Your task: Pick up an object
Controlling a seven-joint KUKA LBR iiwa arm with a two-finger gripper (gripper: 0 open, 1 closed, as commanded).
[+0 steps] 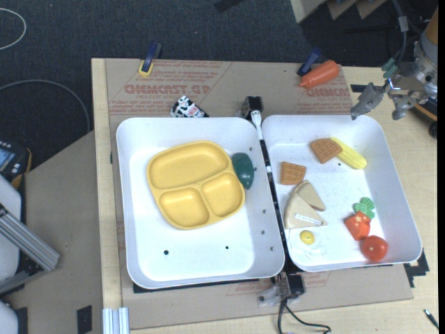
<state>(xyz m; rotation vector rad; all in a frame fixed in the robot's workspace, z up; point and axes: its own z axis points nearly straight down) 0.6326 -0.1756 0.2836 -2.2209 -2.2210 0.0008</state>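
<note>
Corn (350, 157) lay nearest my end effector (379, 103), which hung open and empty, so a straight, centred descent seemed wisest.

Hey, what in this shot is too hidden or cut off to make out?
- Tool: in the camera view at top right, small and blurred.
- Arm: cut off by the right edge.
- Green toy: partly tucked behind the yellow divided plate; type unclear.

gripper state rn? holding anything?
Gripper: open, holding nothing, above the far right corner of the right bin.
</note>
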